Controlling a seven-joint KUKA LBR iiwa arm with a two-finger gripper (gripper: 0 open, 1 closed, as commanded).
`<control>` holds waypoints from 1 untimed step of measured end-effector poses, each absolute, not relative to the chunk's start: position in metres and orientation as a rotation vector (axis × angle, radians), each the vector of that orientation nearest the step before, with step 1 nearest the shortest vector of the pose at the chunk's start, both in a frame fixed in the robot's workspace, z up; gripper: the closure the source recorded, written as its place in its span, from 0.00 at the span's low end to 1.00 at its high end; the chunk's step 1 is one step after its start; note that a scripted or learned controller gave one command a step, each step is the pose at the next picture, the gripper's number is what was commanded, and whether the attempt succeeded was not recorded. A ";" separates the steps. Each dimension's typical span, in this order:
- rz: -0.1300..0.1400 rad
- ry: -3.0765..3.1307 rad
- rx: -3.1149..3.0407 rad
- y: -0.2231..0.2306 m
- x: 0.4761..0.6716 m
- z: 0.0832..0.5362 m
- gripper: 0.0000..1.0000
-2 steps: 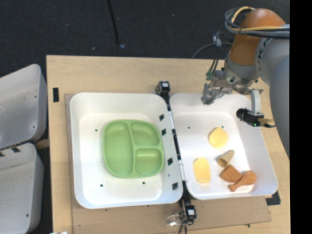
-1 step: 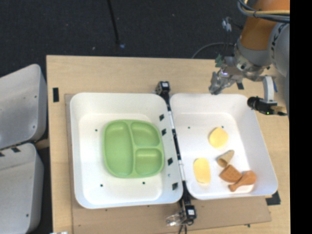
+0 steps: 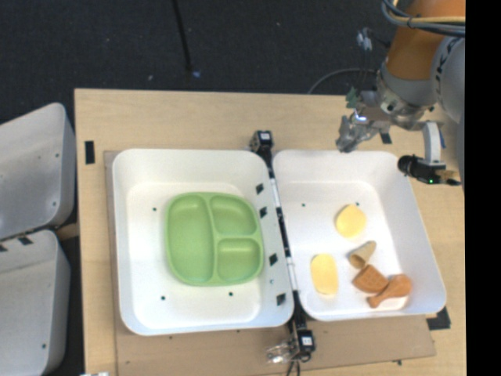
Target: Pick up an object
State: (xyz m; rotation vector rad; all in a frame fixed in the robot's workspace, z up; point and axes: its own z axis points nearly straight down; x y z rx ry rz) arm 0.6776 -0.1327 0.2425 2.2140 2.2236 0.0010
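Note:
The right bin (image 3: 313,180) holds several food pieces. A round yellow piece (image 3: 351,221) lies near its middle, and a longer yellow piece (image 3: 324,275) lies toward the front. A small tan piece (image 3: 362,253), a brown piece (image 3: 368,278) and an orange-brown piece (image 3: 393,290) cluster at the front right. My gripper (image 3: 350,138) hangs over the back rim of the right bin, well apart from all the pieces, with nothing visibly held.
A green divided plate (image 3: 213,237) sits in the left bin (image 3: 141,178). Black clips (image 3: 261,140) mark the seam between the bins. White chair-like shapes (image 3: 31,171) stand at the far left. Cables trail behind the arm at the back.

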 end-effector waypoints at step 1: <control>0.000 2.226 2.216 -0.086 0.669 0.245 1.00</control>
